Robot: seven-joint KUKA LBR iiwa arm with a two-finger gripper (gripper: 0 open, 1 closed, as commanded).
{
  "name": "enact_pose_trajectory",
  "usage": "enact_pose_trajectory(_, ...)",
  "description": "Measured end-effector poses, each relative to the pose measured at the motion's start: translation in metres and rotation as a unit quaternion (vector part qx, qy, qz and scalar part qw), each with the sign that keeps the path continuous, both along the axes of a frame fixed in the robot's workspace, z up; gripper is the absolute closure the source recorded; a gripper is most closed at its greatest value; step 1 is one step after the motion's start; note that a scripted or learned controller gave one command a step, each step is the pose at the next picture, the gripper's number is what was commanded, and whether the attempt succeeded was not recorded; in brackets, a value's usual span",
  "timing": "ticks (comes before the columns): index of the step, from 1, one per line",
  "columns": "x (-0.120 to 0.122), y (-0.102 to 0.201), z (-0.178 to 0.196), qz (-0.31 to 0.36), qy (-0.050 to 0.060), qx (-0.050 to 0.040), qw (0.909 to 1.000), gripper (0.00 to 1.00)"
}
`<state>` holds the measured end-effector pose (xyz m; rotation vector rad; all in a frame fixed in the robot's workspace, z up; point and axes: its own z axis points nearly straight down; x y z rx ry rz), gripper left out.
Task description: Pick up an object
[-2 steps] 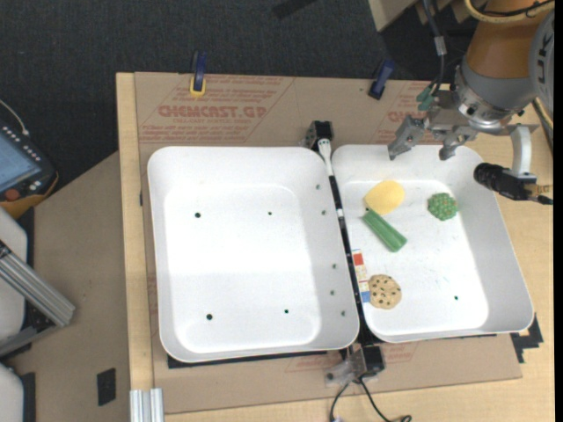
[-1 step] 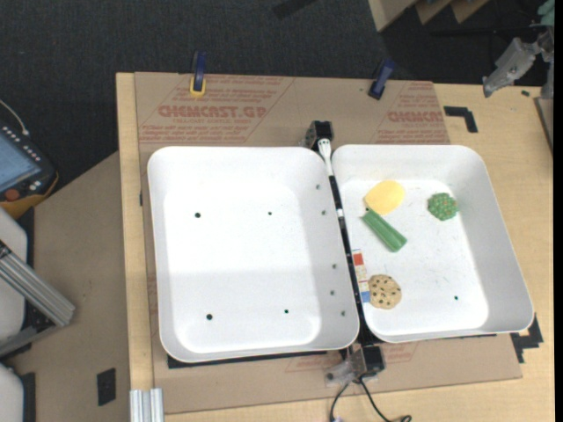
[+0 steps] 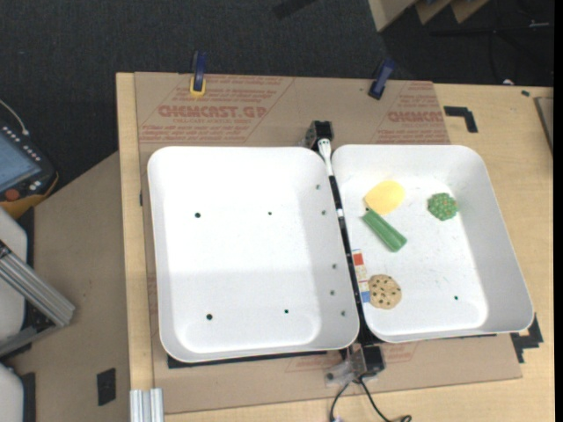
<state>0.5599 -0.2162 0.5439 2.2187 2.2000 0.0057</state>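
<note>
Currently, gripper state cannot be determined. The green stick [image 3: 384, 230] touches the yellow piece [image 3: 384, 196] in the right bin [image 3: 493, 236]. A grasp there risks pinching both.

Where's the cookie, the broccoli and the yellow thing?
cookie [image 3: 384, 291], camera view, middle of its top face
broccoli [image 3: 442, 207], camera view, middle of its bumpy head
yellow thing [image 3: 384, 196], camera view, centre of its top

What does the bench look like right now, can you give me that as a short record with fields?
bins: two white bins side by side, left bin, right bin
right bin contents: yellow piece, green stick, green bumpy ball, cookie
touching: yellow piece and green stick meet; ball and cookie lie apart
base: brown board held by two clamps
</note>
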Motion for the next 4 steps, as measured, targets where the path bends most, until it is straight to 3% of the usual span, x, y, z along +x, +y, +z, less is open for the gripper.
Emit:
enact_pose_trajectory(2, 0.003, 0.005, -0.008, 0.004, 0.006, 0.0038, 1.0, 0.0)
enact_pose_trajectory(3, 0.014, 0.115, -0.008, 0.011, 0.007, 0.0061, 0.9999, 0.0)
enact_pose_trajectory(4, 0.013, 0.108, -0.008, 0.005, 0.007, 0.0045, 1.0, 0.0)
